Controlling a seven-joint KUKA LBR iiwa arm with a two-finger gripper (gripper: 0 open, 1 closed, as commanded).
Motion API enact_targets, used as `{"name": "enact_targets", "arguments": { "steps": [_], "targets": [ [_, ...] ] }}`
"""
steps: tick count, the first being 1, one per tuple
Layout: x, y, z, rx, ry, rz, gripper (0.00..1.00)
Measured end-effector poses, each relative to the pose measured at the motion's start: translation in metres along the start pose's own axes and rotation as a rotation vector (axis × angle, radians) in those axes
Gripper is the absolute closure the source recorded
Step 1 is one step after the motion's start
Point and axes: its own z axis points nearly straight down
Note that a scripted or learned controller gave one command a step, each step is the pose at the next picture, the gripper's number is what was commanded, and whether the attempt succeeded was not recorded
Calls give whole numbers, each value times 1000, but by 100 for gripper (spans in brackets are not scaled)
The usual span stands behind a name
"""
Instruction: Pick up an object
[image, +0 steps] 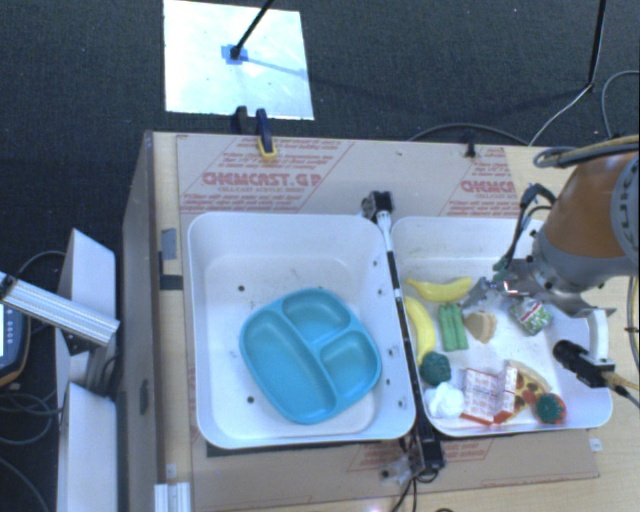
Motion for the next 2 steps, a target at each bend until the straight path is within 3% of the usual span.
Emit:
{"name": "enact_targets", "arguments": {
  "steps": [1,2],
  "targets": [
    [19,9,55,0,0,-1,0],
    [18,12,41,-9,-2,-2,100]
  ]
}}
